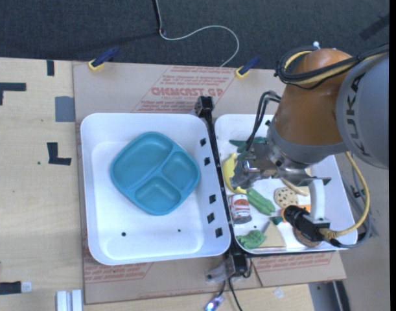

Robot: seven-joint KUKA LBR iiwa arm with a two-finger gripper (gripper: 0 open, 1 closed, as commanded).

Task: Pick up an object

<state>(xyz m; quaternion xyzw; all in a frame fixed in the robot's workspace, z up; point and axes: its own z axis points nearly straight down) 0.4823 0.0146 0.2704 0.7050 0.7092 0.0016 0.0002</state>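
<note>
Below the arm (314, 102), fingers (246, 173) — green toy (261, 201) just beside, right bin (337, 203)

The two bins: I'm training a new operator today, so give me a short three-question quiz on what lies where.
1. True or false: the blue divided plate lies in the left bin.
2. Which bin does the arm hang over?
A. the left bin
B. the right bin
C. neither
3. Fill in: the small can lies beside the ______ between the two bins.

Key
1. True. The plate lies flat there.
2. B. The wrist is over the cluttered right bin, which holds a yellow piece and green pieces.
3. Divider. The can lies at the right bin's left edge.
</note>
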